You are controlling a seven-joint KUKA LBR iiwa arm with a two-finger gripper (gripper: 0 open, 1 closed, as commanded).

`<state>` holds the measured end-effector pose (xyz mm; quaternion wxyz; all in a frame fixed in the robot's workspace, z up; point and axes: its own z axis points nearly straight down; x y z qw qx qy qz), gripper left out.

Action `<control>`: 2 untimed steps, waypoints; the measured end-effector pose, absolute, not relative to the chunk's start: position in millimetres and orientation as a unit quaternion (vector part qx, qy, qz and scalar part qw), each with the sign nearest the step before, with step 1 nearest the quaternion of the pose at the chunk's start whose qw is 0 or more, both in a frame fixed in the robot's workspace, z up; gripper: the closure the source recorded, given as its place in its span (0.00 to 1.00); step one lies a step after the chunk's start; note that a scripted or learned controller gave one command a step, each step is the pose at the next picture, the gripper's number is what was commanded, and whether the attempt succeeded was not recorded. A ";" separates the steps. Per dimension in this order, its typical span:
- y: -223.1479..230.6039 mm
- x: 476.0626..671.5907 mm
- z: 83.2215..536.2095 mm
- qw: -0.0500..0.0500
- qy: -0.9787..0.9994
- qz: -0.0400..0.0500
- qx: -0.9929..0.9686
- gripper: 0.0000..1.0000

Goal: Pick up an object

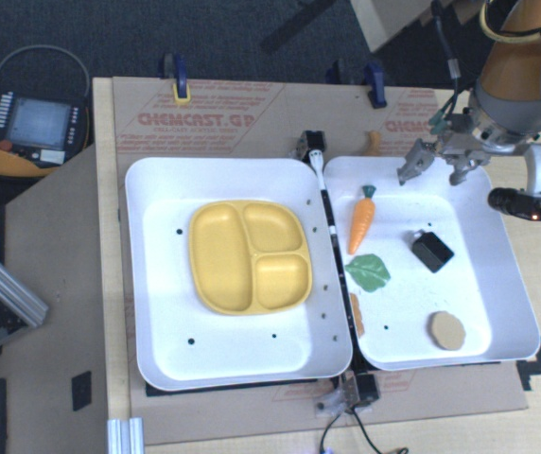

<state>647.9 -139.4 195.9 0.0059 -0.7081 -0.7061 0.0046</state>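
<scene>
Four small objects lie in our right bin [497, 282], and with the gripper [438, 162] spread and unladen at twelve o'clock, we favour the light, stiff toy carrot [361, 220] at ten o'clock, pinched across its middle.

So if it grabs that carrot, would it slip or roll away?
The carrot tapers to a point, so jaws closing near the narrow tip could squeeze it out; the thick upper part looks the safer spot. Its round body might roll sideways if nudged, maybe toward the leaf just below. It looks like a smooth plastic toy, so probably light and stiff.
</scene>
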 end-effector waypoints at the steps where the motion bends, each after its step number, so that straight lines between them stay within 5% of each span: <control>1: -139.1 651.2 205.1 0.000 -0.707 0.000 -0.707 0.00; 2: -134.0 644.7 144.0 0.003 -0.707 0.002 -0.707 0.00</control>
